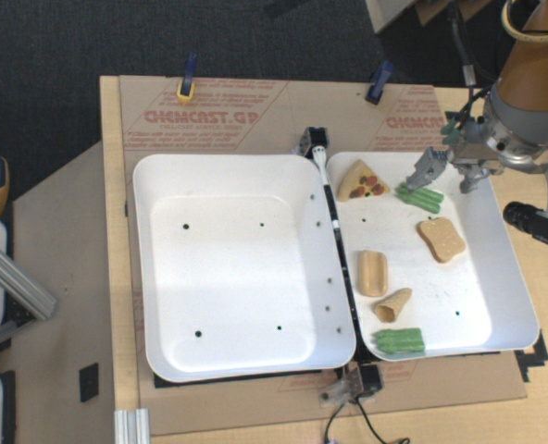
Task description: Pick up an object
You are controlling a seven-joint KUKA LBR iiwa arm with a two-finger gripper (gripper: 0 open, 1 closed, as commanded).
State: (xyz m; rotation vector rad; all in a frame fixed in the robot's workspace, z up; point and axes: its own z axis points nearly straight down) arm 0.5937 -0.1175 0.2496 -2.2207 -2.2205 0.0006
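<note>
Green block [401, 341] in right bin [496, 276]

Under my hand [448, 170] a green ridged piece [419, 197] lies flat, near the pizza slice [361, 182].

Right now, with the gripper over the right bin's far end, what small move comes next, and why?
Probably a short descent: the gripper hangs just above the green piece in the right bin, nothing visibly held, so lowering onto that nearest object looks the quickest pick.

Right bin [496, 276]: pizza slice [360, 182] rear-left, bread slice [442, 240] right, cone [392, 304] front; left bin [163, 276] beside.
</note>
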